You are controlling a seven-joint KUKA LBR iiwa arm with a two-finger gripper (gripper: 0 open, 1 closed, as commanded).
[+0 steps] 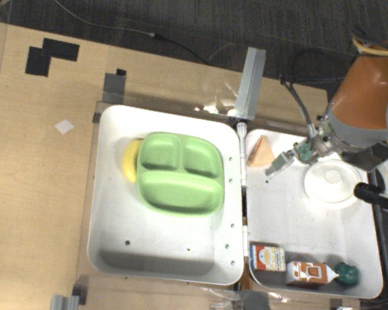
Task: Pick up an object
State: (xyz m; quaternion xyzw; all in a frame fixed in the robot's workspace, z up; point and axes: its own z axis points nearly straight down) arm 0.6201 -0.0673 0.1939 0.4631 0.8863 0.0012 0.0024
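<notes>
- A tan, wedge-shaped object [260, 153] lies in the upper left corner of the right bin [313, 226], close against the divider between the two bins.
- The gripper [285, 161] hangs just to the right of that wedge, near it and tilted down toward the left; whether it touches the bin floor cannot be told.
- Nothing shows between its tips, and at this size it cannot be told whether they stand apart or together.
- The arm [377, 91] comes in from the upper right, its orange band above the grey wrist.
- A round white lid-like disc [330, 181] rests on the bin floor to the right of the gripper, partly under the wrist.
- Along the near edge of the right bin lie a small red-and-white packet [267, 258], a brown carton [307, 274] on its side beside it, and a dark green object [347, 274] touching the carton's right end.
- The left bin [158, 246] holds a green divided plate [180, 172] in its upper half, with a yellow object [130, 159] peeking out from under the plate's left edge.
- Both bins sit on the tan bench [23, 183], which carries black marker patches [50, 55] at its upper left.
</notes>
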